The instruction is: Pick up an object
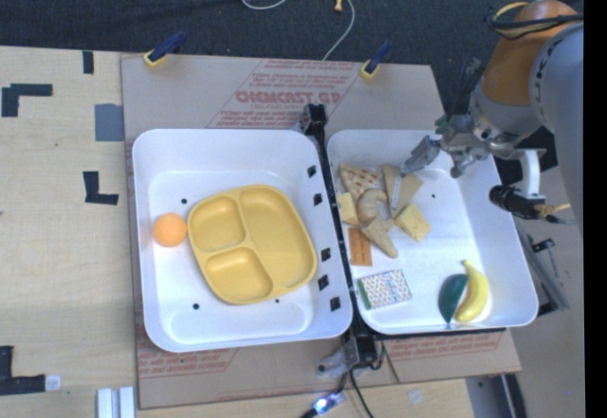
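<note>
— Where is the arm (531,56) standing now?

— It is reaching in from the right side, and its end effector (441,157) is hanging over the far part of the right bin (493,245), above the white floor there. The two fingers (418,158) are standing apart, rather wide, and nothing is sitting between them.

— So it is holding nothing?

— Nothing. The things are all lying in the bin below. The pile of pale food pieces (379,203) is sitting in the left half of that bin, close beside the wall shared with the other bin, and one finger is pointing down just near the top of the pile. I cannot tell if it is touching a piece.

— What else is lying there?

— A patterned flat card (384,288) is lying near the front edge, and a yellow banana (473,294) with a dark green thing (450,297) touching its left side is resting in the front right corner, well apart from the end effector.

— And the left bin (156,217)?

— A yellow divided tray (251,243) is lying in the middle, tilted a little, and an orange ball (170,230) is sitting just beside its left edge. Both bins are standing on cardboard on the worktop (57,245).
</note>
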